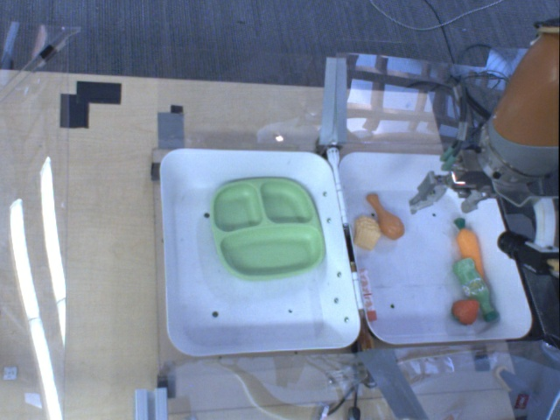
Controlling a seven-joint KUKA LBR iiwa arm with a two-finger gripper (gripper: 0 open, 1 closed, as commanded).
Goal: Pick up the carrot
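1. You find the carrot (469, 246) in the right bin (411, 300), close to its right wall and about halfway down that wall.
2. Its long axis runs nearly straight up and down the view, leaning slightly: the end with the green top points to the far rim, and the orange body runs toward you.
3. The near end of the carrot meets a green bottle (473, 284) that lies along almost the same line, so the two look like one chain; you cannot tell whether they touch or merely sit end to end.
4. At the near end of that bottle sits a red tomato (465, 311), close to the bin's near right corner.
5. Left of the carrot, well apart from it, lies a drumstick (386, 217), slanted with its thin end up-left and its thick end down-right; a pale bread roll (367, 233) sits just beside it, against the divider between the bins.
6. The gripper (451, 191) hangs over the far part of the right bin, up and left of the carrot. You see its fingers (426, 192) spread apart with nothing between them.
7. The floor between the gripper and the carrot's far end is bare; the crowding is at the near end, where the bottle lies, and on the right, where the bin wall runs close.
8. The left bin (188, 304) holds a green tray (267, 227) with three compartments.
9. Both bins rest on the counter (87, 261).
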